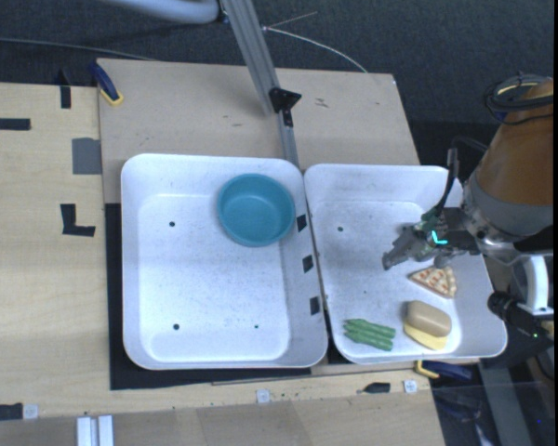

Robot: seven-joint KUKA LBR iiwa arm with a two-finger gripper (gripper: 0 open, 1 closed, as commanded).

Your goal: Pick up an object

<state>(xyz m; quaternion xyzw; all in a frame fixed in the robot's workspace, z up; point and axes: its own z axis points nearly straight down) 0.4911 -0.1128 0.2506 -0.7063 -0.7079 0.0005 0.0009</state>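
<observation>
My gripper point(402, 252) hangs over the right bin point(353, 203), near its right side, with dark fingers pointing left and spread apart with nothing between them. Just below and right of it lies a pizza slice point(434, 280). A tan and yellow sandwich-like piece point(427, 323) rests near the bin's front right corner. A green bean bundle point(368, 334) lies at the bin's front edge. A blue bowl point(256, 209) sits at the back of the left bin point(167, 268).
A metal pole point(260, 59) slants down from the top to the seam between the bins. The arm's orange band point(521, 165) stands at the right edge. Black clips point(307, 263) mark the divide between bins.
</observation>
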